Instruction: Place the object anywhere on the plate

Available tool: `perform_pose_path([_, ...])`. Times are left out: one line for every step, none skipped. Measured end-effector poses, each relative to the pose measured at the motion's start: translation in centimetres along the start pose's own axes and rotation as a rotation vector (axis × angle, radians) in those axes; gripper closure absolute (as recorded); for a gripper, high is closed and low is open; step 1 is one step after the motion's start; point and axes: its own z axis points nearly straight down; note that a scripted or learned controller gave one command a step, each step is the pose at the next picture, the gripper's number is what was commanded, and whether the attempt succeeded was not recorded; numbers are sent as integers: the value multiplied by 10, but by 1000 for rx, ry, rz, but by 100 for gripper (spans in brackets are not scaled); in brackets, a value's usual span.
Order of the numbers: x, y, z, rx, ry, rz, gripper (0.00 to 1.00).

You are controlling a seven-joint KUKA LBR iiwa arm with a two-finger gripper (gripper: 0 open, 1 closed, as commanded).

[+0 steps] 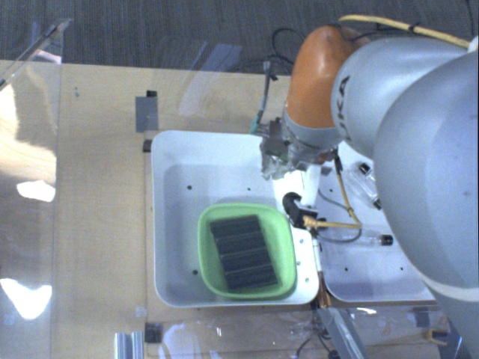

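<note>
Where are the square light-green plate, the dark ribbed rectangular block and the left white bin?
Square light-green plate (pixel 283 239): camera view, its bare right rim.
Dark ribbed rectangular block (pixel 242 252): camera view, its top middle.
Left white bin (pixel 179 193): camera view, its bare floor.

Robotics lab: industrial arm (pixel 389 126) over wooden bench (pixel 90 200), white bins (pixel 168 223), loose cables (pixel 344 223), carpet floor (pixel 150 13).

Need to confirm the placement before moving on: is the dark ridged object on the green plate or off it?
On it: the dark ridged object lies flat inside the green plate, within its rim.
</note>
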Motion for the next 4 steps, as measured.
perform_pose_path([-6, -31, -90, 1, 0, -208, 100])
perform_pose_path([21, -57, -32, 7, -1, -312, 100])
perform_pose_path([51, -73, 23, 8, 1, -608, 100])
perform_pose_path([51, -73, 23, 8, 1, -608, 0])
